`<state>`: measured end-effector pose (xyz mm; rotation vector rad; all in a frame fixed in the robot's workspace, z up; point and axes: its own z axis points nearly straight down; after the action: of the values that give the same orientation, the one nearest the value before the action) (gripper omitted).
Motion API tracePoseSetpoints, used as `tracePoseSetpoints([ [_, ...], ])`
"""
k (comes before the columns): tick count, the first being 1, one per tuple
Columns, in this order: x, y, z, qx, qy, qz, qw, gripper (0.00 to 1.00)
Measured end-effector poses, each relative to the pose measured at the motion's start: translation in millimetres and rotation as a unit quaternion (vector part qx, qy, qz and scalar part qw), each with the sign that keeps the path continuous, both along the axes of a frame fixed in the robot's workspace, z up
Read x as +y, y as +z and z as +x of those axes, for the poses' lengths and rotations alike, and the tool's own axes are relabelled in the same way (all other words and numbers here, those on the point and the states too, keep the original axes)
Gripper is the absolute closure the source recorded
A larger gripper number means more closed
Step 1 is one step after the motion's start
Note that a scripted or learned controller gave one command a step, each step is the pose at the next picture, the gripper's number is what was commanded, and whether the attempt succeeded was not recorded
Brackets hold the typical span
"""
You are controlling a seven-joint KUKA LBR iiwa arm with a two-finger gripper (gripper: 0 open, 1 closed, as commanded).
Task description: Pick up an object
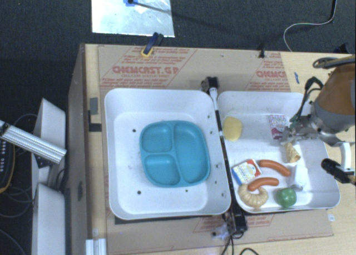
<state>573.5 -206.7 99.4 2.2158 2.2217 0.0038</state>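
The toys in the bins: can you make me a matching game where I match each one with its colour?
Things:
1. divided plate
2. round lump by the divider
3. small ball at the front of the right bin
4. sausage

Colours:
a. green
b. red-orange
c. blue
d. yellow

Right pairs: 1-c, 2-d, 3-a, 4-b
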Motion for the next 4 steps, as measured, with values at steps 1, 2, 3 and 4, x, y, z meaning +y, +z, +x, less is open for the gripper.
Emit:
tracePoseSetpoints([
  [1, 28, 95, -41, 0.0, 0.0, -0.0002, 1.0, 1.0],
  [2, 79, 106, 4, 0.001, 0.001, 0.0006, 1.0, 1.0],
  [3, 84, 160, -39, 0.0, 0.0, -0.0001, 1.0, 1.0],
  [4, 154, 149, 7, 0.001, 0.001, 0.0012, 1.0, 1.0],
])
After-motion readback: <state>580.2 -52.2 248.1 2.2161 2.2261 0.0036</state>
